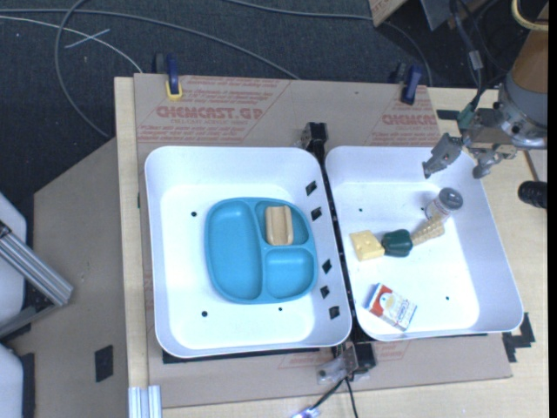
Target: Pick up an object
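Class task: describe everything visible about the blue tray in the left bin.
The blue tray is a rounded, smooth, plastic-looking dish with three compartments: one large on the left, two smaller on the right. It lies flat, near the middle of the left bin. A tan block rests in its upper right compartment.

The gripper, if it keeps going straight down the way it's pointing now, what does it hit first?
Probably the small jar with the grey lid, which lies just below the open gripper in the right bin. Depth is hard to judge; it might instead meet bare bin floor beside the jar.
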Robot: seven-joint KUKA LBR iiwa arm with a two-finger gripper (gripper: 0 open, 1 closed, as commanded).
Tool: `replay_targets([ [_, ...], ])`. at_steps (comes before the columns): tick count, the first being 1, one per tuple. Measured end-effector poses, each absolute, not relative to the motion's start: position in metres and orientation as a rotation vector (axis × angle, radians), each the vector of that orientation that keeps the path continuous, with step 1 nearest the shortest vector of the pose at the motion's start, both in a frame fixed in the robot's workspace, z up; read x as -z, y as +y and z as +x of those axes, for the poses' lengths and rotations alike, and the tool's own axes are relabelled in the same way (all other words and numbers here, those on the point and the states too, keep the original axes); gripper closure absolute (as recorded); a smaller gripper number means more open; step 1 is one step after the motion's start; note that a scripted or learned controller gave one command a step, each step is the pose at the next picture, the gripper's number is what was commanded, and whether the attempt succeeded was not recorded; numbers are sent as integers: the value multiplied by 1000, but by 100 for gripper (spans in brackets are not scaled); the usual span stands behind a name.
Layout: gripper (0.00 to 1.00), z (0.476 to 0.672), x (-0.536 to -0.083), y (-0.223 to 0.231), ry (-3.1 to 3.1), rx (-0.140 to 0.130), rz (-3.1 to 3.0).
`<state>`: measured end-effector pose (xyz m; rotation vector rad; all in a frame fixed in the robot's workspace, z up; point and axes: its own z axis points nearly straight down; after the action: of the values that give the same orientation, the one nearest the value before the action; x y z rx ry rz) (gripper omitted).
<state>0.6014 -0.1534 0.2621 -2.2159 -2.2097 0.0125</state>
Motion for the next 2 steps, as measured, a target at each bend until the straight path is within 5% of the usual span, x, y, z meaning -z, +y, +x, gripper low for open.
replay_targets([
  [1,0,604,-270,-153,-2221,0,-2221],
  [2,0,612,-216,-148,-2219,-5,-2215],
])
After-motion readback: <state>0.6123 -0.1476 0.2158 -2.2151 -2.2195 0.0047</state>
